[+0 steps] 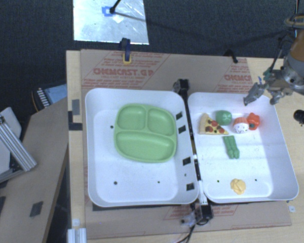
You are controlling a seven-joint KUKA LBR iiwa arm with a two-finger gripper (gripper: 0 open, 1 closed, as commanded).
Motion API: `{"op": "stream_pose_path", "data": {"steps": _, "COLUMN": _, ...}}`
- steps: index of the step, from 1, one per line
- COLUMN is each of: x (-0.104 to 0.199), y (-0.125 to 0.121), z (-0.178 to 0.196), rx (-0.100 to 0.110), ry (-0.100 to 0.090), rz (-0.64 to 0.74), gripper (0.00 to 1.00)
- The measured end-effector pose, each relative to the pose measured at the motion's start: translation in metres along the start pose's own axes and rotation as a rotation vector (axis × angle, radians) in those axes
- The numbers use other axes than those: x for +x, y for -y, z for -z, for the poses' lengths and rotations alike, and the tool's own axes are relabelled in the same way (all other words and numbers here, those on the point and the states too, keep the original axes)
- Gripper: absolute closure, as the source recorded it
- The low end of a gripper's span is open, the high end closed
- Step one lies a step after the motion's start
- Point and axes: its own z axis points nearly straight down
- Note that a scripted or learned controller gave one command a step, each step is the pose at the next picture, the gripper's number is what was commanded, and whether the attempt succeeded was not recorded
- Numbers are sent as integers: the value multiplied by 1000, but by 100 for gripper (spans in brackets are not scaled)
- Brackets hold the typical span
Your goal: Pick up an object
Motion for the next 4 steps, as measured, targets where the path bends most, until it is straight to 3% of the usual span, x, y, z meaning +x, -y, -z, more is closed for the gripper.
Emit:
{"op": "stream_pose_path", "data": {"steps": 1, "x": 1, "y": -3, "z": 8, "rx": -13, "ry": 3, "rz": 3, "gripper": 0}}
{"op": "stream_pose_path", "data": {"steps": 2, "x": 5, "y": 4, "z": -50, "rx": -8, "ry": 2, "rz": 2, "gripper": 0}}
{"op": "stream_pose_path", "data": {"steps": 3, "x": 12, "y": 4, "z": -90, "rx": -17, "ry": 5, "rz": 4, "gripper": 0}}
{"op": "stream_pose_path", "data": {"steps": 4, "x": 11, "y": 3, "z": -94, "rx": -20, "ry": 6, "rz": 4, "gripper": 0}}
